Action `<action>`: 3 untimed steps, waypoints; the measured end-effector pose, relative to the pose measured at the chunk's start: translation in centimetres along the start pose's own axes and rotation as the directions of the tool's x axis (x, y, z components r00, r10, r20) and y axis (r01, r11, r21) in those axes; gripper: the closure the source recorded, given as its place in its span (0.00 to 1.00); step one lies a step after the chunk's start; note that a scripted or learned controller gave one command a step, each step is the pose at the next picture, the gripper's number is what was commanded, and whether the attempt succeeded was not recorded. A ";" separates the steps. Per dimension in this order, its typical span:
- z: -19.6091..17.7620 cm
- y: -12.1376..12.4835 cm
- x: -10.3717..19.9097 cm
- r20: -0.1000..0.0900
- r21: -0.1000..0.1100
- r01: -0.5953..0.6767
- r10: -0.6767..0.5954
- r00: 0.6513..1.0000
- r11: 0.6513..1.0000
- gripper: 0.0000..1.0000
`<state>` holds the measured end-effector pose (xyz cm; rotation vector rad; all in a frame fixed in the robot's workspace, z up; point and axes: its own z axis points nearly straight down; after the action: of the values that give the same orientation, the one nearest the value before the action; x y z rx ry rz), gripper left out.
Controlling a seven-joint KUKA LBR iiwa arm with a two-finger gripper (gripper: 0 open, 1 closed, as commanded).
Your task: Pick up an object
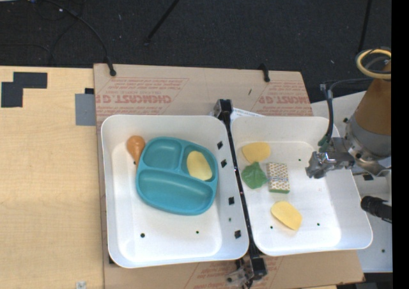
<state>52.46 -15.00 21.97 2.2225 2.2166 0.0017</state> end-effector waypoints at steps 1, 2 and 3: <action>-4.3 -0.2 0.0 -0.001 0.001 0.004 -0.004 1.000 1.000 1.00; -2.9 -0.6 4.6 -0.003 0.007 0.007 -0.007 1.000 1.000 1.00; -2.8 -1.6 9.9 -0.004 0.008 0.007 -0.007 1.000 1.000 1.00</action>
<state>50.90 -5.12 24.76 2.2204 2.2302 -0.0026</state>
